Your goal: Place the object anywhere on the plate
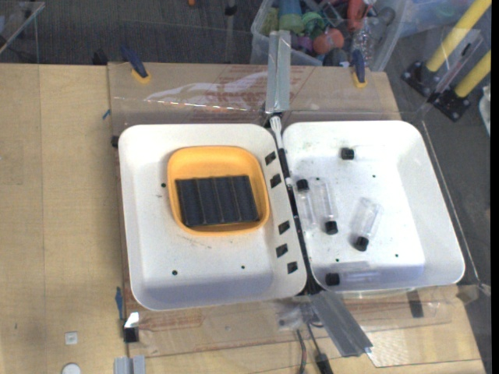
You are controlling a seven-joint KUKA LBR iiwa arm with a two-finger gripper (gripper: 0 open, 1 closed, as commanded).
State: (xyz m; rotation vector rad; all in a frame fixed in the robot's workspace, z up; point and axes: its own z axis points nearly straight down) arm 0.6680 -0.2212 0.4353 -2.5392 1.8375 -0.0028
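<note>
Camera view is showing clear tubes [365,217] lying steeply upright in the right bin [437,209], plate [217,162] sitting left across the divider [282,201]; end effector state: cannot tell.

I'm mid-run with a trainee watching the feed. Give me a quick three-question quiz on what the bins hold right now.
1. True or false: the orange square plate sits in the left white bin.
2. What lies on that plate? A) a clear vial B) a black ribbed rectangular block C) a blue clamp
3. Fill in: the clear plastic vials with black caps lie in the ____ white bin.

Key: 1 true; 2 B; 3 right.
</note>
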